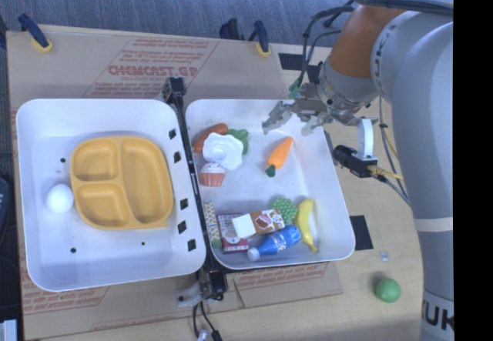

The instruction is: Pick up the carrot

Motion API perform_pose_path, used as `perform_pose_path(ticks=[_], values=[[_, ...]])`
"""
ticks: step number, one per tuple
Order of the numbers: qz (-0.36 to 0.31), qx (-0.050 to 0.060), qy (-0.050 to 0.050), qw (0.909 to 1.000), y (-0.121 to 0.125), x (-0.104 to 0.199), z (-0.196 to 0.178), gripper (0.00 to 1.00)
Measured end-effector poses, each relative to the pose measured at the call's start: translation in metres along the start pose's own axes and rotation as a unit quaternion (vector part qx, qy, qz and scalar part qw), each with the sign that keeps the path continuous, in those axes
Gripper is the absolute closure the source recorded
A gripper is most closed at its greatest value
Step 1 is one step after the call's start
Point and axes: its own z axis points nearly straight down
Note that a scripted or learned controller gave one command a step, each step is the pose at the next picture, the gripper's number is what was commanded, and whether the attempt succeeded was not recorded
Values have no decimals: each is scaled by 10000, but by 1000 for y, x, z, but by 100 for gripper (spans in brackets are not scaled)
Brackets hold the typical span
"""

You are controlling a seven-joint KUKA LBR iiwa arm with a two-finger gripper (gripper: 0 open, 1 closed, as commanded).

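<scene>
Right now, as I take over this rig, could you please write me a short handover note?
Gripper: open, hovering over the upper part of the right bin, holding nothing.
Carrot: lying in the right bin just below the gripper, leaf end toward the bin's middle, apart from the other toys.
Done: the arm is placed above the carrot.
Left: lower, close on the carrot, lift it.

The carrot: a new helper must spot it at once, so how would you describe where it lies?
Find the right bin of the two white ones. In its upper half, just below the gripper, lies the carrot, tilted. It is the lone orange cone with a green stub, apart from the cupcake on its left.
</scene>
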Motion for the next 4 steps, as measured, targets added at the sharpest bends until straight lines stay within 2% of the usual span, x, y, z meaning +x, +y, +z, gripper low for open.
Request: perform_pose_path(ticks=[1, 2, 3, 4], values=[[-1065, -72, -47, 9943, 0, -11, 85, 0], [-1081, -109, -72, 9941, 2, -12, 73, 100], [-1082, -107, -71, 9940, 2, -11, 73, 0], [-1041, 9, 4, 9946, -33, 32, 99, 0]])
